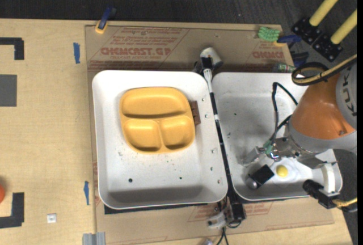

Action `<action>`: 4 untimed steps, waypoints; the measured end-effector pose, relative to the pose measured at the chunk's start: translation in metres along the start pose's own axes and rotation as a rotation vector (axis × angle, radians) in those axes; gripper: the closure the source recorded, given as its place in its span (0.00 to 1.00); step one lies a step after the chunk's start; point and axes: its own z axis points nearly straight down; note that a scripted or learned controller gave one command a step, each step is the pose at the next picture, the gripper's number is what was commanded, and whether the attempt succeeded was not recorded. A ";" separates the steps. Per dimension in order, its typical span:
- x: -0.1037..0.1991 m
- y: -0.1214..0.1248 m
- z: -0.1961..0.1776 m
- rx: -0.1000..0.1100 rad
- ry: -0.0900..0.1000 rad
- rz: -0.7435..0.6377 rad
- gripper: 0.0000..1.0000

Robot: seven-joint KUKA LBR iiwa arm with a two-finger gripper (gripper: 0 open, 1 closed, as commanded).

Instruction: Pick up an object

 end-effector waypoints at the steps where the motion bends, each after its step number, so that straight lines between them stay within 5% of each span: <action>1: 0.016 -0.005 0.000 -0.001 0.000 0.387 0.00; 3: 0.000 0.068 0.000 -0.004 -0.001 0.326 0.00; 4: -0.033 0.091 -0.001 -0.005 -0.004 -0.248 0.00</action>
